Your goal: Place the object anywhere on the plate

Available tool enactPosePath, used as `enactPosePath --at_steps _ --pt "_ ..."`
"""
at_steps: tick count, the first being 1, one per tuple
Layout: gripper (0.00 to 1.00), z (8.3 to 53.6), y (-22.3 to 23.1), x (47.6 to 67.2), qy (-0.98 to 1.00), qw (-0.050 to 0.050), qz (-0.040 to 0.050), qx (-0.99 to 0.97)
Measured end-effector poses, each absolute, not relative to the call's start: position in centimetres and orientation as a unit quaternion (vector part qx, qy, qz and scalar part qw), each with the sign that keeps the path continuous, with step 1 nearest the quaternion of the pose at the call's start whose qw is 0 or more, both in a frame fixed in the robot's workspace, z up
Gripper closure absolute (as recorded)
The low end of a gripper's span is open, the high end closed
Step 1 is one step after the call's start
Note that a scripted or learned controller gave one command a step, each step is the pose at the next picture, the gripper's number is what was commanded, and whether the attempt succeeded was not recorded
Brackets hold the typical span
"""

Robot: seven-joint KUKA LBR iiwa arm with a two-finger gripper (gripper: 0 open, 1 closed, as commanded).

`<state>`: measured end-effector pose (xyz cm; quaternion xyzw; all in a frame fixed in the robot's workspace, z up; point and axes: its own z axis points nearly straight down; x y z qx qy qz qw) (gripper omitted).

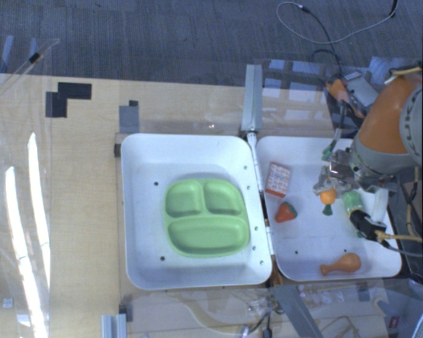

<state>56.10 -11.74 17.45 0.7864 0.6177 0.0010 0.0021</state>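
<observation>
Can't tell the gripper (328, 179) state — it's at the right bin's (310, 264) far right edge over a little orange carrot-looking toy (327, 197), probably light and slippery, so pinch mid-body.

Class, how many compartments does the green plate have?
3: the green plate in the left bin has two small compartments along its far side and one wide one nearer the camera.

Beyond your table (73, 218) lies a dark blue-grey carpeted floor (165, 39), crossed at the upper right by a thin looping cable (310, 20). The table's top is pale wood, with black tape patches (66, 98) near its far left corner. Bright streaks of glare (32, 165) run down its left side, as if on a clear sheet.
</observation>
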Motion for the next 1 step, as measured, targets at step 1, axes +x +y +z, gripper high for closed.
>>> enactPosePath --at_steps 1 --pt "1.0 18.48 -2.74 58.78 0.5 0.001 0.0015 0.866"
